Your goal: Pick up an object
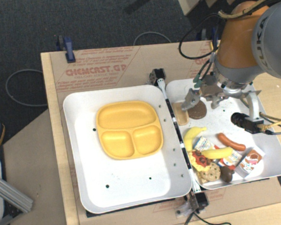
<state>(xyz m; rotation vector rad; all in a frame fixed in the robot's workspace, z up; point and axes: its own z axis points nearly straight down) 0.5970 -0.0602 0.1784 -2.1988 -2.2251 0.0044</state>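
From my seat I see the arm (pixel 252 38) reaching in from the right, its pincer (pixel 201 98) low over the far end of the right bin (pixel 278 162). I cannot tell from this angle whether the pincer is apart or together, and nothing I can make out sits clamped in it. Just beside it, on its near side, lies a brown round patty (pixel 197 111), flat on the bin floor; whether the two touch I cannot say. A tan block (pixel 182 116) sits just left of the patty, against the wall shared with the left bin (pixel 78 141).

The other pieces crowd the near half of the right bin: a yellow banana (pixel 192 135) by the shared wall, a red sausage (pixel 231 142) to its right, a second yellow piece (pixel 217 153) between them, a chocolate-chip cookie (pixel 210 173) near the front wall, and a white and red packet (pixel 250 160) toward the right corner.

The left bin carries a yellow divided plate (pixel 129 128) in its far half, three compartments facing up. Both bins rest on the counter (pixel 57 123), a brown board printed in red, with a blue clamp (pixel 67 48) at its far left corner
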